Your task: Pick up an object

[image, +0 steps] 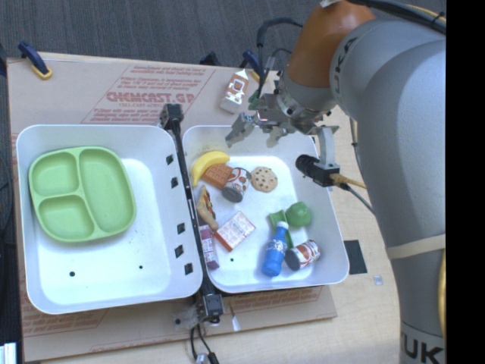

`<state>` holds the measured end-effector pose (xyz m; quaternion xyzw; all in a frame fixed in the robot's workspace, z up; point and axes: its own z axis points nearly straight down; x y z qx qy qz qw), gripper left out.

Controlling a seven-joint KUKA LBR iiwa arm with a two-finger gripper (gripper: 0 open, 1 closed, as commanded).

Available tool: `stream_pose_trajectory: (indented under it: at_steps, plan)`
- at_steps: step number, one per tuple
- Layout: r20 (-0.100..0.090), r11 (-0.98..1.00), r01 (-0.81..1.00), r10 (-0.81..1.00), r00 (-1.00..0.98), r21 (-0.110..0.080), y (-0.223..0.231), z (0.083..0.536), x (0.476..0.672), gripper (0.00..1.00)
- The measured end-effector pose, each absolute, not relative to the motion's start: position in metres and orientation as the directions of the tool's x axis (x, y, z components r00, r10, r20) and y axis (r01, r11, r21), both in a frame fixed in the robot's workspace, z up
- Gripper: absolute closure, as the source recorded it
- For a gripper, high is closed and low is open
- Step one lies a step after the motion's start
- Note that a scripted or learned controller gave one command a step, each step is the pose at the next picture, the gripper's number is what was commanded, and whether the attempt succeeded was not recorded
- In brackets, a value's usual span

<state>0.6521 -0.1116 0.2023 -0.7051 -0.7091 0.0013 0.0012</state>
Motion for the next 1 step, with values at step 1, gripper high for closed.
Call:
stream_pose_trajectory:
  at_steps: [1]
  plan:
    - [0.0,0.006,1.0,1.0,-0.006,-0.006,-0.1229,0.1217,0.5519,0.0]
